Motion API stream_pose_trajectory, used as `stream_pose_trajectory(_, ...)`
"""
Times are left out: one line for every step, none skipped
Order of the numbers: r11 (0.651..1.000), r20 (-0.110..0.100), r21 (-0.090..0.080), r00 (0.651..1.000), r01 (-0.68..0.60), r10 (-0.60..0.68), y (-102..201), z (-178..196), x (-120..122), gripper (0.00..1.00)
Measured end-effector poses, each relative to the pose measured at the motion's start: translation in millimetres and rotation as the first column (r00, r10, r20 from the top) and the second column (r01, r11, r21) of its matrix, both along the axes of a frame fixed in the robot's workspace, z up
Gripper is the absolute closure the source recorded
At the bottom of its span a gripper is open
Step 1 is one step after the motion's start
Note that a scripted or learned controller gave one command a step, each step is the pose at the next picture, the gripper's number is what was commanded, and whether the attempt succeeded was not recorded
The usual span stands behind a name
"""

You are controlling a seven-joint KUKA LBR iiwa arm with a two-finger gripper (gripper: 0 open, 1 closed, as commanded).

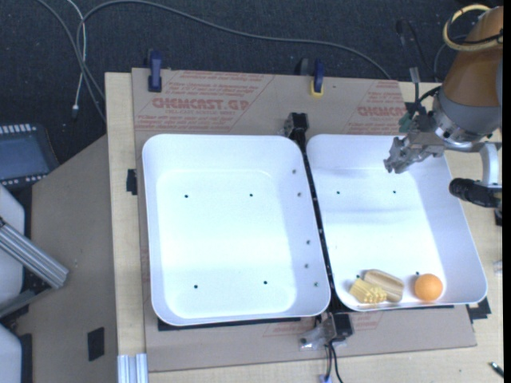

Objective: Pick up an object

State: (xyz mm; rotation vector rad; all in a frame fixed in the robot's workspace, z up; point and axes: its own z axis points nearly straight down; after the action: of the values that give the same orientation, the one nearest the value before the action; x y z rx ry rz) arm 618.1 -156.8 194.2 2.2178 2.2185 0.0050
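Note:
Three small objects lie along the near edge of the right bin (pixel 447 214): a yellow corn cob (pixel 367 292), a tan bread-like roll (pixel 385 280) just behind it, and an orange ball (pixel 429 286) to their right. My gripper (pixel 397 161) hangs over the far right part of that bin, well away from all three objects. Nothing shows between its fingers, and the view is too small to tell how they stand.
The left bin (pixel 160 214) sits beside the right one on a brown board (pixel 207 98). A black clip (pixel 297 124) stands at the far end of the gap between the bins. Blue clamps (pixel 154 69) hold the board's far edge.

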Motion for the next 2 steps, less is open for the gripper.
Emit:
stream_pose_trajectory(1.0, -0.001, 0.0, 1.0, 0.0, 0.0, -3, 43, 2, 1.0)
stream_pose_trajectory(1.0, 0.001, 0.0, 1.0, 0.0, 0.0, 3, 105, 1, 1.0)
